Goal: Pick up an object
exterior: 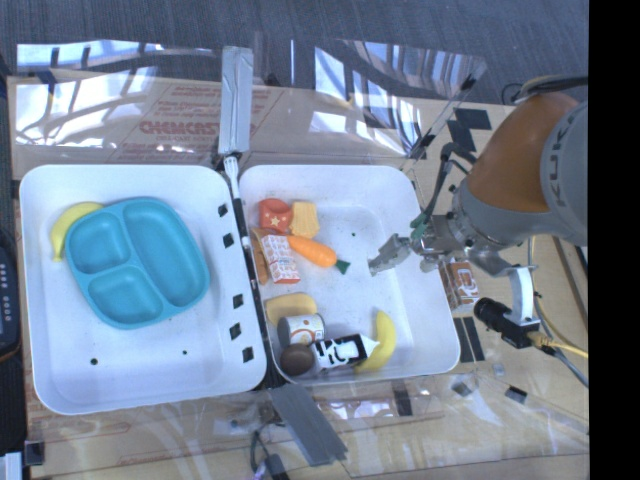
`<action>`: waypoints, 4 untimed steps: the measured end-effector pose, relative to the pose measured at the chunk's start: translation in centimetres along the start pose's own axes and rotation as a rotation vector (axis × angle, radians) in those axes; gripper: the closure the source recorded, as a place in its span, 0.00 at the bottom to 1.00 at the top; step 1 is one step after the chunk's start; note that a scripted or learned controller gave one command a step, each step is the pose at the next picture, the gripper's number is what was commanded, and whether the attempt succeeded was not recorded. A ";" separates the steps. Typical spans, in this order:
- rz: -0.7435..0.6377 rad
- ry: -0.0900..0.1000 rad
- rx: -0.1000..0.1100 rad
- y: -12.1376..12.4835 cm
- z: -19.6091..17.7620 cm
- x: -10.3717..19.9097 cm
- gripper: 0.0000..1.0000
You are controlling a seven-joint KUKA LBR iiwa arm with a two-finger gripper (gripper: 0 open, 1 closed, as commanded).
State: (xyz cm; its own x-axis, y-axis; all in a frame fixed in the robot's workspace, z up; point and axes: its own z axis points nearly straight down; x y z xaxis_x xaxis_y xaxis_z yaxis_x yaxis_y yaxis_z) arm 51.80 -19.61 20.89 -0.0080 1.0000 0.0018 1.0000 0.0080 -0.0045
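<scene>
My gripper (385, 259) hangs over the right side of the right bin (375, 193), its grey fingers pointing left with nothing visible between them. Left of it lies an orange carrot (314, 252). Further left are a red tomato (275, 215), a yellow cheese block (304, 219) and a red-and-white snack packet (276, 259). Along the bin's front edge sit a yellow bread-like piece (290, 308), a small can (300, 329), a brown round item (296, 360), a black-and-white bottle (338, 351) and a banana (380, 341).
The left bin (60, 368) holds a blue divided plate (137, 260) with a yellow banana (68, 223) tucked at its upper left. A divider with black clips (240, 278) separates the bins. Clear plastic sheeting (330, 78) rises behind them.
</scene>
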 end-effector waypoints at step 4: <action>0.039 -0.001 0.000 0.4 11.8 5.7 0.00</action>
State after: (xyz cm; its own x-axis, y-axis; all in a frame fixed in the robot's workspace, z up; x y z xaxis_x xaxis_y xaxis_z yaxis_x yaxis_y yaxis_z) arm 52.10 -13.91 9.09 0.0309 0.9995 0.0010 0.9995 -0.0309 -0.0045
